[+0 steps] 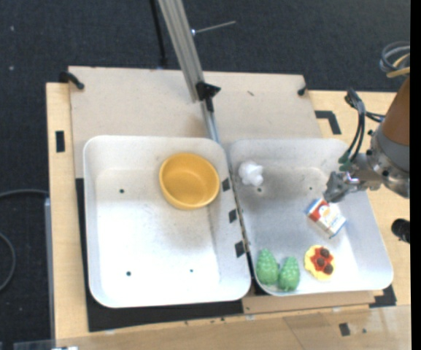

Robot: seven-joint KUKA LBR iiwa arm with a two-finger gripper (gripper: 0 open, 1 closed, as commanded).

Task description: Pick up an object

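Target object: the small red-and-white box [325,217] lies tilted in the right bin [283,159], toward its right side; you should treat it as the likeliest pick, since it is nearest the tool.
Gripper: the gripper [339,186] hangs just above and up-left of the box, very near its upper edge. You cannot tell from this slanted view whether it touches the box.
Gripper state: cannot be read here; nothing is visibly held.
Step in hand: you are at the approach, judging by the tool poised over the box with the box resting on the bin floor. The lift is not yet done.
Next move: you need the tool centred over the box, lined up across its narrow side, then lowered and closed. The box's tilt may let it slide off.
Neighbours: a yellow-and-red toy [319,262] sits below the box, and two green toys [277,270] lie by the bin's lower rim. A white object [251,173] rests at upper left.
Left bin: the left bin [115,268] holds a yellow bowl [189,180], well apart from the arm.
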